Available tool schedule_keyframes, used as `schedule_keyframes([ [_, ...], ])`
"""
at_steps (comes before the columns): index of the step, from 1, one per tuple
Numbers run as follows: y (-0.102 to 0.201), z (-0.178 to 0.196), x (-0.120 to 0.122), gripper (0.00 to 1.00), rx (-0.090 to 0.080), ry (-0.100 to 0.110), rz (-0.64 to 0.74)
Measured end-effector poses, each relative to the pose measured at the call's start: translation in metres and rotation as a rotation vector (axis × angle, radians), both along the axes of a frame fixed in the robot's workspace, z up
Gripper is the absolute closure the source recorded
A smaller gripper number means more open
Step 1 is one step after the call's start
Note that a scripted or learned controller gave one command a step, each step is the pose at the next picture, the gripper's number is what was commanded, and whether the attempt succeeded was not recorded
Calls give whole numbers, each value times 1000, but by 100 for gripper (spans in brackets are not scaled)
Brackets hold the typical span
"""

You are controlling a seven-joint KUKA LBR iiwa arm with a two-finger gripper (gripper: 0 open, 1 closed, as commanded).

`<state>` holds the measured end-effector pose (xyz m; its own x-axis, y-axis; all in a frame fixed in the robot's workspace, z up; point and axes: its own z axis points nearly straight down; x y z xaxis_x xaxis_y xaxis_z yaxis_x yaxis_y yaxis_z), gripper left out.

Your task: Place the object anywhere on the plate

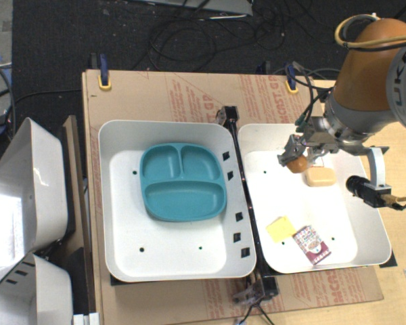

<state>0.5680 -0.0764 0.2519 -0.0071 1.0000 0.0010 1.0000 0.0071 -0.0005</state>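
Note:
A teal divided plate (pixel 183 183) lies in the left bin (pixel 118 242), toward its upper middle. My gripper (pixel 295 158) hangs over the upper left part of the right bin (pixel 375 249), well right of the plate. A small orange-brown piece (pixel 298 164) sits between its fingertips, and the gripper is shut on it. A beige block (pixel 320 176) lies on the bin floor just to the right of the gripper.
A yellow piece (pixel 279 228) and a pink patterned packet (pixel 312 243) lie in the lower part of the right bin. The bins' touching walls with black clips (pixel 238 181) run between gripper and plate. A black fixture (pixel 367 190) sticks in at the right.

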Motion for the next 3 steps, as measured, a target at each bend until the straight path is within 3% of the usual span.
schedule_keyframes([
  [2,105,1,-10,100,1,1,2],
  [3,158,-18,-20,100,0,3,1],
])
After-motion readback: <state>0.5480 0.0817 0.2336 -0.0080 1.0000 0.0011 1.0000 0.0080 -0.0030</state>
